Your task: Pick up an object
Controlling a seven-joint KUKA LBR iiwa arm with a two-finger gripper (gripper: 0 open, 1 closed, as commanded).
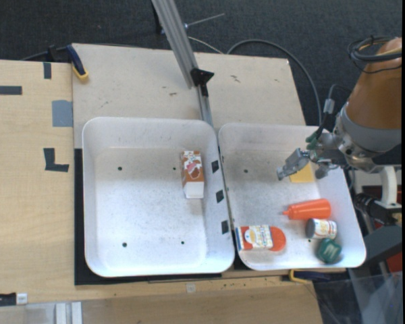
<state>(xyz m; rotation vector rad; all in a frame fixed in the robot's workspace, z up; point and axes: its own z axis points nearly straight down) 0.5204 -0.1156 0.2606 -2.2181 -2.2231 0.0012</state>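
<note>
Apparently poised for a pick, the gripper [293,164] hovers over the yellow block [302,175] in the right bin [256,140], though whether its jaws are parted or closed I cannot tell.

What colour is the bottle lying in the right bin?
Orange: the plastic bottle lying on its side in the right white bin, seen in the camera view.

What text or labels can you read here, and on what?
None legible.
Carton in the left bin: brown print, too blurred to read.
Packet in the right bin: orange-and-white label, blurred.
Jar: label too small to read.
Orange bottle: no text seen.
</note>
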